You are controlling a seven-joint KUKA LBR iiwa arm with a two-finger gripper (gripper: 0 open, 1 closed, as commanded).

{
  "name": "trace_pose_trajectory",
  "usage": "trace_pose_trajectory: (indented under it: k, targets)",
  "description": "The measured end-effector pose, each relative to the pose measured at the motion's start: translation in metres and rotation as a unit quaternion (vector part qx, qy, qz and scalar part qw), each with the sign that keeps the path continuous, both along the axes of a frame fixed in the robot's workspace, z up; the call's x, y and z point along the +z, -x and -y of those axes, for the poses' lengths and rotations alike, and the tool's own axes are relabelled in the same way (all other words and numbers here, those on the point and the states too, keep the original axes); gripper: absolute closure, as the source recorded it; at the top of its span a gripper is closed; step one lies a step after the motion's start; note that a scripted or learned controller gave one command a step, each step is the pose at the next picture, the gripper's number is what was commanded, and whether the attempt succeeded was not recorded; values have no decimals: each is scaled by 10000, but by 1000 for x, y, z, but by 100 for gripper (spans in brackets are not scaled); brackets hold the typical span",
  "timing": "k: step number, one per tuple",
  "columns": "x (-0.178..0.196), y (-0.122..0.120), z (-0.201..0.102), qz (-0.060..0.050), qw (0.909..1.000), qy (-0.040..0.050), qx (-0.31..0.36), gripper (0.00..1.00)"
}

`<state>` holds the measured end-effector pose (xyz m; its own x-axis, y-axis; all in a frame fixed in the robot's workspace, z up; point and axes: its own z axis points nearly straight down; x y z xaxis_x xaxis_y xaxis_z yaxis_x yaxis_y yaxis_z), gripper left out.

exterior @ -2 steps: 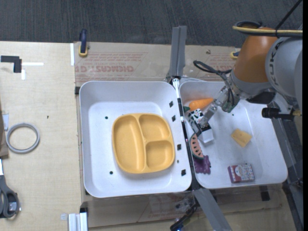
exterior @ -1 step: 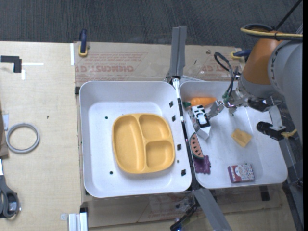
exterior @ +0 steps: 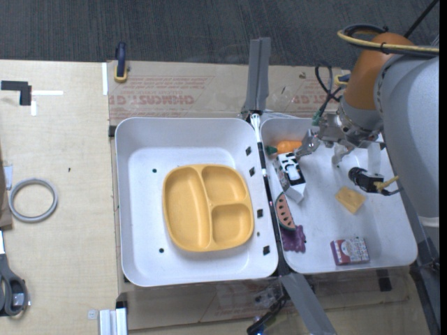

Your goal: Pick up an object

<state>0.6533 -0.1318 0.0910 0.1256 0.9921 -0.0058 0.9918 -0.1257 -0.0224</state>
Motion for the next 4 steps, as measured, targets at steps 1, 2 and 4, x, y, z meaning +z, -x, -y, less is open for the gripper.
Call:
trace_pose_trajectory:
  k: [1, 2, 4]
  targets:
    - [102, -6, -23, 113, 9995, 0, -309, 0]
    - [1, 80, -8, 104, 9751, 19, -2214, 0]
    - [0, 1, 45, 91, 8374, 61, -5464, 0]
